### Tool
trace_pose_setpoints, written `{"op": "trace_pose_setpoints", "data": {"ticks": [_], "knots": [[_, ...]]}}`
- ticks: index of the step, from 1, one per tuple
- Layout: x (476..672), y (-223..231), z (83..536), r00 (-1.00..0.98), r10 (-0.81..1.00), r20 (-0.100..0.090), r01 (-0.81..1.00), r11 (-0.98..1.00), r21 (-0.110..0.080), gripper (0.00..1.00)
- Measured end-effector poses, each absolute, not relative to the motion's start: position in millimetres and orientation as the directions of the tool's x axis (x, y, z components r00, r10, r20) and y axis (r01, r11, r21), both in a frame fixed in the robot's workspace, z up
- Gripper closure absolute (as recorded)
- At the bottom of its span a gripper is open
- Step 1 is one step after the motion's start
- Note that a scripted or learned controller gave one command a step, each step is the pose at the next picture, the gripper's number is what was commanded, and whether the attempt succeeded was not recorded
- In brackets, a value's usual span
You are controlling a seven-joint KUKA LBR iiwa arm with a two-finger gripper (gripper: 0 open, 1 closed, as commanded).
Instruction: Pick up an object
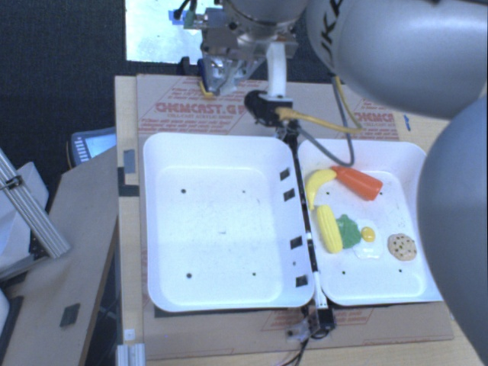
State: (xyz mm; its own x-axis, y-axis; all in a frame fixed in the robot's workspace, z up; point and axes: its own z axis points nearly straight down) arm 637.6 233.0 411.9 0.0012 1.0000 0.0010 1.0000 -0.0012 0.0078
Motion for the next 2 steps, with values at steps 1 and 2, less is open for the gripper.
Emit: {"op": "trace_pose_setpoints", "data": {"ticks": [1, 2], "knots": [[639.8, 234, 339, 0.0, 1.0, -0.002, 1.0, 0.0, -0.005, 1.0], [669.6, 234, 424, -0.003, 1.0, 0.003, 1.0, 0.003, 0.011, 1.0]]}}
